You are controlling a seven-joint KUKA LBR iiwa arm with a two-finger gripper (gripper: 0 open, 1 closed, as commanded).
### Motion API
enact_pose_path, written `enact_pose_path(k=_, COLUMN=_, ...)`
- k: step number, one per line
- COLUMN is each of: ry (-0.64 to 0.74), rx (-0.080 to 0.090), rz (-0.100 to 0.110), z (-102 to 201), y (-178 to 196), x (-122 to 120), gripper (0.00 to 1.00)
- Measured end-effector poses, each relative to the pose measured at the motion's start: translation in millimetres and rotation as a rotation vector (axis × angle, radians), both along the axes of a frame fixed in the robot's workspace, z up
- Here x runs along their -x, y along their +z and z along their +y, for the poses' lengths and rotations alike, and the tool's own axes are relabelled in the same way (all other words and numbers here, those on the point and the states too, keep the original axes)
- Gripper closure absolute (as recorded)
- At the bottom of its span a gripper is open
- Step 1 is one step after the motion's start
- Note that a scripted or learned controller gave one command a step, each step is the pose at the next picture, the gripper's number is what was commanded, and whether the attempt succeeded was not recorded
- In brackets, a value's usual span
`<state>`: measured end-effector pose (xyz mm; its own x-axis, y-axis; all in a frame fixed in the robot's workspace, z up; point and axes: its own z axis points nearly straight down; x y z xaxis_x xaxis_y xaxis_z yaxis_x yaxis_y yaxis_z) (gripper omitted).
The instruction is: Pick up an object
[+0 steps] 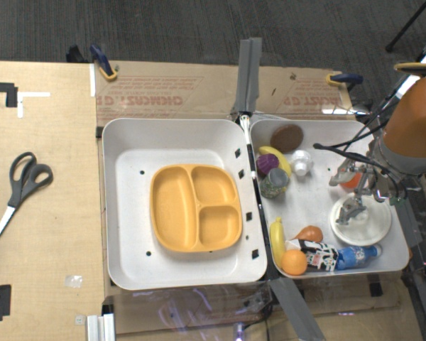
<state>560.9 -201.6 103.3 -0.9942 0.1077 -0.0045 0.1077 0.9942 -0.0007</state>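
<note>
My gripper (352, 203) hangs low over the right side of the right bin (319, 123), just above a white round dish (366, 224). A small red-orange object (351, 180) lies close against the gripper's upper side, and I cannot tell whether it is held. Across the bin lie a brown oval (288, 137), a small banana (274, 155), a purple ball (267, 164), a silvery ball (300, 163) and a grey-green cup (275, 183). At the front sit a second banana (275, 239), an orange (294, 262), a reddish fruit (310, 233) and a blue bottle (339, 256).
The left bin (124, 212) holds a yellow divided plate (196, 207). Scissors (18, 187) lie on the wooden bench at the left. Cables (348, 151) and the arm's orange band (415, 119) crowd the right edge. Clamps (104, 61) hold cardboard behind the bins.
</note>
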Motion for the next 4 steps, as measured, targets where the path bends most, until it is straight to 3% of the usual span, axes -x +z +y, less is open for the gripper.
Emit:
enact_pose_path(k=1, ry=-0.074, rx=-0.005, rz=-0.005, z=-14.4, y=-6.7, x=-23.3, gripper=0.0)
enact_pose_path(k=2, ry=0.038, rx=0.002, rz=-0.006, z=-19.7, y=-7.1, x=-80.5, gripper=0.0)
enact_pose_path(k=4, ry=-0.173, rx=0.0, rz=-0.006, z=-20.0, y=-7.0, x=-89.1, gripper=0.0)
